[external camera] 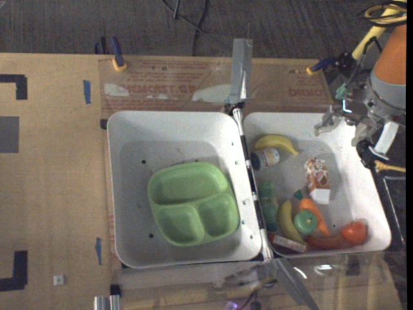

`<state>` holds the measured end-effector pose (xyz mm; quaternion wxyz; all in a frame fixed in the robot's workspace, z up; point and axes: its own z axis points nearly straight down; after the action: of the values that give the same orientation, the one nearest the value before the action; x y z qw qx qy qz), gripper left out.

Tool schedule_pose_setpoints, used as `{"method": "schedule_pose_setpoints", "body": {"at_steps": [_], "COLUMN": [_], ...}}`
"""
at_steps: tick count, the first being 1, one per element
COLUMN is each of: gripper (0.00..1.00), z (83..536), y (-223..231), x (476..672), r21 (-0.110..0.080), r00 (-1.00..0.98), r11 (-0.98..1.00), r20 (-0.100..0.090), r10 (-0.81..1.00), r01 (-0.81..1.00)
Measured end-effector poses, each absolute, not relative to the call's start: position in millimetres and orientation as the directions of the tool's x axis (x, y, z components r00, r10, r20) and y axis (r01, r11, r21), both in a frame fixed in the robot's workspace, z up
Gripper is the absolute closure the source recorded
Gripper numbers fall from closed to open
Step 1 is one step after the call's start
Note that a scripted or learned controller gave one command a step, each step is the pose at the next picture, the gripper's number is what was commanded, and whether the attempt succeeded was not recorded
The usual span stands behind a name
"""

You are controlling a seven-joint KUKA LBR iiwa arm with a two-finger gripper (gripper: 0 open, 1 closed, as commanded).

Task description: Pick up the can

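The can (266, 157), a small cylinder with a dark end and pale label, lies on its side in the right bin (381, 205) just below the curved yellow banana (275, 143). The gripper (361, 124) hangs well apart at that bin's upper right rim; grip state cannot be told. A smooth green three-compartment plate (192, 202) sits in the left bin (129, 141).

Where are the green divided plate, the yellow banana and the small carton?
Green divided plastic plate (192, 202), camera view, on its central ridge.
Yellow curved banana (276, 142), camera view, mid-body.
Small white and orange carton (317, 180), camera view, its front face.
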<state>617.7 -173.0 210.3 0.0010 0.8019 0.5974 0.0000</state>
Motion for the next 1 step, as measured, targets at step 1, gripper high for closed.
{"method": "schedule_pose_setpoints", "body": {"at_steps": [1], "gripper": [0.00], "z": [92.3], "y": [-186.0], "x": [604.1], "r21": [0.002], "r00": [0.365], "r11": [-0.365], "r20": [0.000], "r10": [0.931], "r01": [0.931]}}
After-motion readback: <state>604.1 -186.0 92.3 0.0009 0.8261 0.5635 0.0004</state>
